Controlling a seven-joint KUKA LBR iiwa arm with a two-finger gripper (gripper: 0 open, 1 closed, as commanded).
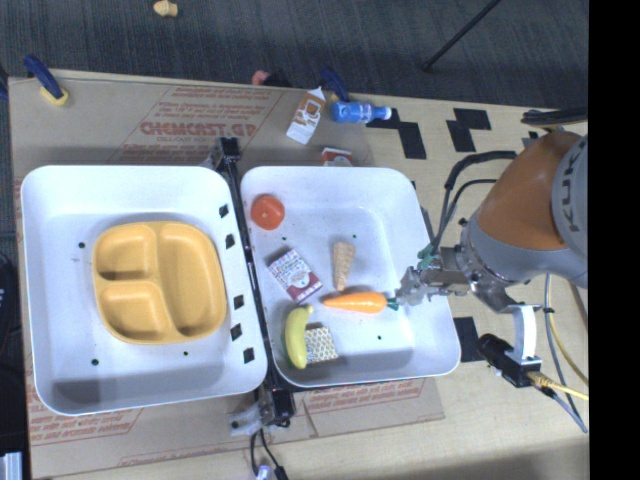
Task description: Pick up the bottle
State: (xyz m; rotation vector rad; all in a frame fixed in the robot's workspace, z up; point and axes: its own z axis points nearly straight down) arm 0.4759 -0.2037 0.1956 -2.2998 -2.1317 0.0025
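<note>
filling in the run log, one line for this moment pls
task: pick up bottle | bottle: on bench behind right bin, untouched | gripper: in right bin, by carrot

Bench (420, 438) with two white bins (40, 298), bottle (355, 113).

You are looking at two white bins (40, 268), one yellow tray (158, 278), one carrot (354, 303), one banana (297, 337), one tomato (267, 211), one blue bottle (358, 113) and two small cartons (294, 274).

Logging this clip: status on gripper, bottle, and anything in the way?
Gripper low at right bin's right wall, by carrot tip. Blue bottle lying on bench beyond the bins, untouched. Bin's far wall between gripper and bottle.
</note>
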